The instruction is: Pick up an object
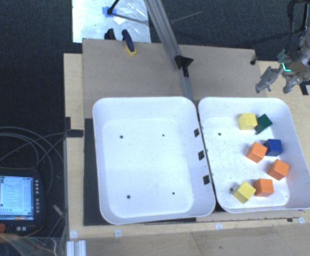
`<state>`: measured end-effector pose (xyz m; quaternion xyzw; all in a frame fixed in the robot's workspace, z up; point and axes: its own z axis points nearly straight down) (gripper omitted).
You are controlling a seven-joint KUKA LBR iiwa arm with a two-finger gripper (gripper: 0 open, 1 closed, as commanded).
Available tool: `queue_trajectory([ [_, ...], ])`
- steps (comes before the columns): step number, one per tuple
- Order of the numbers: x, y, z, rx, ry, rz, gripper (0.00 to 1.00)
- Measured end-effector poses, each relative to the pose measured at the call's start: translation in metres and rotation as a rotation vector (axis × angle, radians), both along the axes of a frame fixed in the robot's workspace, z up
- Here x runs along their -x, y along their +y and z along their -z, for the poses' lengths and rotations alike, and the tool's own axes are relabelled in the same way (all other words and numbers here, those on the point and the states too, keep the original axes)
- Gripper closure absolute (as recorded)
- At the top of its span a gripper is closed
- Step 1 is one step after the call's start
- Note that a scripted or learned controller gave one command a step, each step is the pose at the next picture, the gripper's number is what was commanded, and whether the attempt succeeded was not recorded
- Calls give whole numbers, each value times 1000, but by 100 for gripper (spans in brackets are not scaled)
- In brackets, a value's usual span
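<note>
Nearest the camera: a black handheld control pendant with a lit screen [14,199] lies at the lower left, off the bench, with dark cables looping above it.
Bench: a tan board [219,71] carries two shallow white plastic bins side by side.
Left bin [99,159]: a bare white floor with four small dark dots.
Right bin [299,143]: holds seven small blocks.
Blocks, far row: a yellow cube [247,121] touches a dark green cube [263,123] on its right.
Blocks, middle: an orange cube [257,151] sits just beside a blue cube [273,146]; a second orange cube [278,169] lies a little nearer the camera.
Blocks, near row: a small yellow cube [244,191] touches a third orange cube [263,187].
Gripper [278,81]: a grey two-finger gripper hangs over the bench just beyond the right bin's far right corner, fingers spread apart, nothing between them.
Key relation: every block lies toward the camera and to the view's left of the gripper; the dark green and yellow pair is closest to it, so likely the shortest reach. The cubes have no long axis to favour.
Progress: judged from this, no pick has begun.
Background: a slanted grey pole [163,23] crosses the top.
</note>
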<state>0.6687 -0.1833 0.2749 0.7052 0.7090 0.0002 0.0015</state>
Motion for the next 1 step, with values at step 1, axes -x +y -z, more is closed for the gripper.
queue_trajectory([
  [1, 2, -1, 62, -2, 5, 2, 0],
])
